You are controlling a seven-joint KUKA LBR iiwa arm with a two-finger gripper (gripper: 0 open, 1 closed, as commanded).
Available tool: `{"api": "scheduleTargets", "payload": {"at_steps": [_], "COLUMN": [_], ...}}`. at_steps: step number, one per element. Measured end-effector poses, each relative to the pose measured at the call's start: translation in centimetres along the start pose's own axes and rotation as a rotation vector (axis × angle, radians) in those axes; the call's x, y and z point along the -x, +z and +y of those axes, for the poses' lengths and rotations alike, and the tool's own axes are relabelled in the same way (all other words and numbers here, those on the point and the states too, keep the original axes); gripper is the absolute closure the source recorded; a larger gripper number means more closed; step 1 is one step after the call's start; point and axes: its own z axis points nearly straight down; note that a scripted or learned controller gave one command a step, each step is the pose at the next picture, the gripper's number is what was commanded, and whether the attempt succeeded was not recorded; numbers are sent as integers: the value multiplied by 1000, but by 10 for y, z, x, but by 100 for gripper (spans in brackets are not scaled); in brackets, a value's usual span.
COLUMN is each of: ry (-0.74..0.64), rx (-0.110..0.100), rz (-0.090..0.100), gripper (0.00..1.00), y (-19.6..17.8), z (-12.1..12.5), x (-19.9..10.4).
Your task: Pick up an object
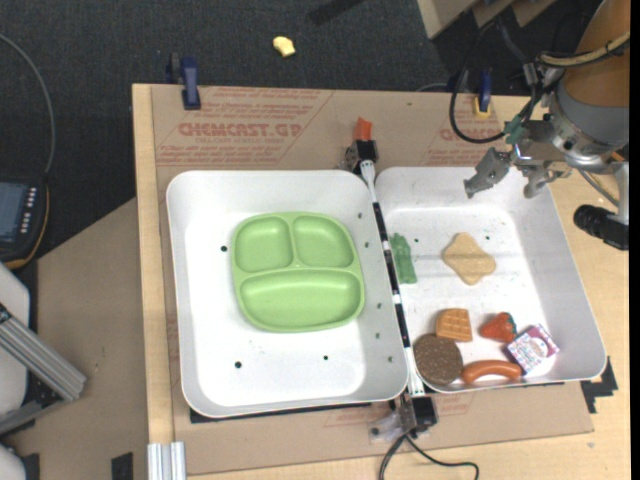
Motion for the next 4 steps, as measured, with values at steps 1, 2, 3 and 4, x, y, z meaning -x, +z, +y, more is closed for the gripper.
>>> {"api": "scheduleTargets", "payload": {"at_steps": [1, 2, 3, 4], "ry": [4, 0, 2, 3], "rx": [-12, -9, 5, 4], "rz": [2, 4, -2, -2], "gripper": [0, 0, 100, 0], "y": [118, 166, 153, 154], "z": [-33, -126, -120, -121], "x": [19, -30, -27, -27]}}
